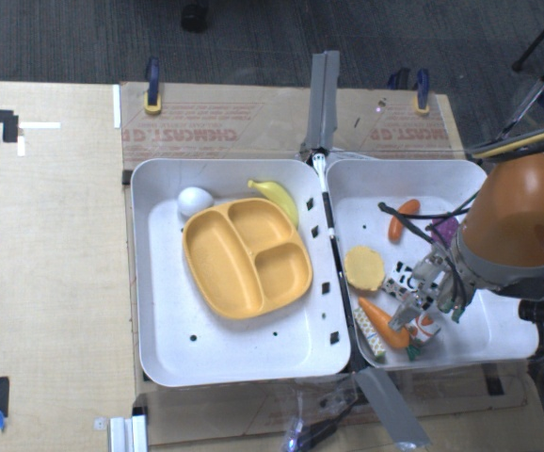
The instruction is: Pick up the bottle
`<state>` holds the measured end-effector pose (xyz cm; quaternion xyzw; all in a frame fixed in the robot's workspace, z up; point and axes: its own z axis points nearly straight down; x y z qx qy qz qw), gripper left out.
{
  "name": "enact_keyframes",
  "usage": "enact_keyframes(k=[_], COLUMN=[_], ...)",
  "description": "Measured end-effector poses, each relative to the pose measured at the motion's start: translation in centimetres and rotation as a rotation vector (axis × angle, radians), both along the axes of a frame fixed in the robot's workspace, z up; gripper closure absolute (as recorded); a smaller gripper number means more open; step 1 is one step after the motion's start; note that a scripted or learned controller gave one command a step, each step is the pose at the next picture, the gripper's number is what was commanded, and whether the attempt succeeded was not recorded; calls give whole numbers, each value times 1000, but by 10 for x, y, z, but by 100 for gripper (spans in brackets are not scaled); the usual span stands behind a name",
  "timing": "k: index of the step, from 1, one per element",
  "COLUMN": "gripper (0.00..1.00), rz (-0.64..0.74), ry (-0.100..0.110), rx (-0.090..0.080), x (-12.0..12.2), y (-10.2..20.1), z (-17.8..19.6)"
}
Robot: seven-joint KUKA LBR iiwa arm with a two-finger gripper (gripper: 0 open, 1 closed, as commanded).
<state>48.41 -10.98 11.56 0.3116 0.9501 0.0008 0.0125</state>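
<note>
Arm: we see the grey arm with its orange band (519, 213) reaching into the right bin (460, 172).
Jaws: the gripper (421, 301) sits low in that bin; we cannot tell whether the jaws are open or closed.
Bottle: a small bottle (423, 332) lies just below the gripper, beside a carrot (381, 320).
Left bin (154, 281): yellow divided plate (247, 255), banana (275, 194), white egg (195, 199).

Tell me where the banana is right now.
The banana lies in the left bin, near its far edge, touching the far rim of the yellow divided plate. A white egg-like ball sits to its left.
</note>
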Motion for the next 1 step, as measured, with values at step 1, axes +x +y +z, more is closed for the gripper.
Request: enact_keyframes(k=[1], gripper=[0], rz=[-2], ry=[22], rx=[5], x=[90], y=[-62], z=[-24])
